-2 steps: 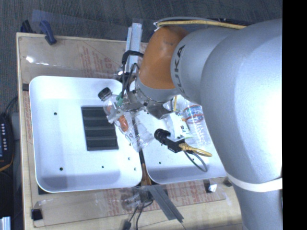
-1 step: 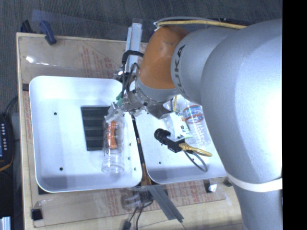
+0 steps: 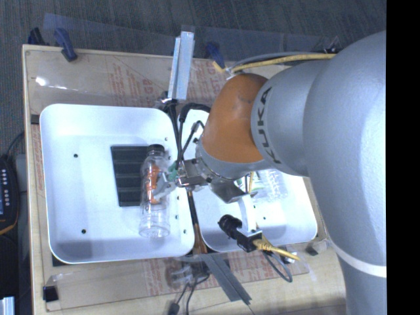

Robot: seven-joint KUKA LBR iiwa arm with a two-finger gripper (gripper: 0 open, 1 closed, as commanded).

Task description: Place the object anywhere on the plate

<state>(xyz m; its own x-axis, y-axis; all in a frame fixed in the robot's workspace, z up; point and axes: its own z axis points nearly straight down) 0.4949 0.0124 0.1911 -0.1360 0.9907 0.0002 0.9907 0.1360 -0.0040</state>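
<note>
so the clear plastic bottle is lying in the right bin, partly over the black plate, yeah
Not quite: the bin is wrong. The camera view shows the clear plastic bottle lying in the left bin, not the right one. The rest holds: it lies on its side, partly over the black plate.

Left bin (image 3: 72,176) open on its left; plate (image 3: 128,172) and bottle (image 3: 154,195) crowd its right
</note>
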